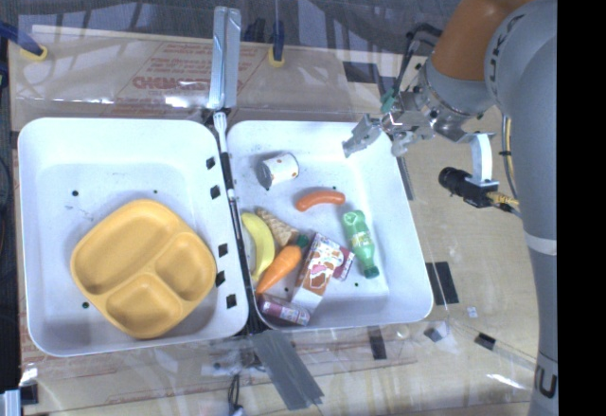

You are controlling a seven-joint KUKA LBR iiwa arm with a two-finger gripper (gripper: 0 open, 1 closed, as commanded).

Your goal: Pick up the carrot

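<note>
One grey arm point(511, 54) reaches in over the right bin's point(402, 244) far right corner, its gripper point(376, 132) empty, fingers parted. Well apart from them, the carrot point(280, 269) lies near that bin's front left corner, between a banana point(256, 242) and a small carton point(323, 266).

Bright, even light; slightly soft focus

A mustard-yellow plastic compartment tray point(142, 265) is sitting in the plain white left bin point(38, 244). In the white right bin point(402, 244), a bright orange tapered carrot point(280, 269) is lying beside a pale yellow banana point(256, 240), a green bottle point(361, 243), an orange-red sausage point(320, 200) and a red-and-white printed carton point(322, 266).
</note>
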